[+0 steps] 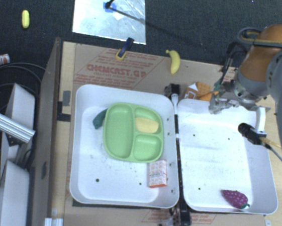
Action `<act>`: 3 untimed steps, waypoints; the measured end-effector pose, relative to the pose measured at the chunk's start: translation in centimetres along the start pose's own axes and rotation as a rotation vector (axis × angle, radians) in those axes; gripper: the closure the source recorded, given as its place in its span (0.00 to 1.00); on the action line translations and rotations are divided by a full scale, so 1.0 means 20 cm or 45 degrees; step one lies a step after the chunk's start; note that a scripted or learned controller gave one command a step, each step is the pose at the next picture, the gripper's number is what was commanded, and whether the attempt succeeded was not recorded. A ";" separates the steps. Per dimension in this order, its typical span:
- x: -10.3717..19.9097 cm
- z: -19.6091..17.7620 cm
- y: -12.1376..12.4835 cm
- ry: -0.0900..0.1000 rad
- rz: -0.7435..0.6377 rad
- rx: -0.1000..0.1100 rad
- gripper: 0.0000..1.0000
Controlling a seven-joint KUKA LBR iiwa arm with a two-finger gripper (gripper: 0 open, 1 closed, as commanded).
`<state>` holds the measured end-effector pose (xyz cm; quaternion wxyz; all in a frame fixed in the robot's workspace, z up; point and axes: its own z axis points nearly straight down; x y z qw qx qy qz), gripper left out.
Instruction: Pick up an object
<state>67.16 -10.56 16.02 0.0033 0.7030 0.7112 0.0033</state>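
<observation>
While my gripper (216, 107) hangs over the top edge of the right bin (212, 194), I can't tell how it is set. Nothing is picked yet. Next I must reach down to the purple grapes (235, 198) in the near corner.

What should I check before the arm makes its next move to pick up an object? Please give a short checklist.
1. Gripper carries nothing already: cannot tell.
2. Gripper is over the right bin: ok, at its top edge.
3. A target lies in this bin: ok, purple grape bunch at the near right corner.
4. Grape bunch is away from the bin wall: not ok, it is close.
5. Gripper is above the grapes: not ok, it is at the opposite end.
</observation>
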 end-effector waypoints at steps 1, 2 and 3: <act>0.39 -0.13 0.00 0.003 -0.001 0.004 1.00; 0.77 -0.35 0.00 0.004 -0.001 0.004 1.00; 1.25 0.03 -0.01 0.005 -0.002 0.017 1.00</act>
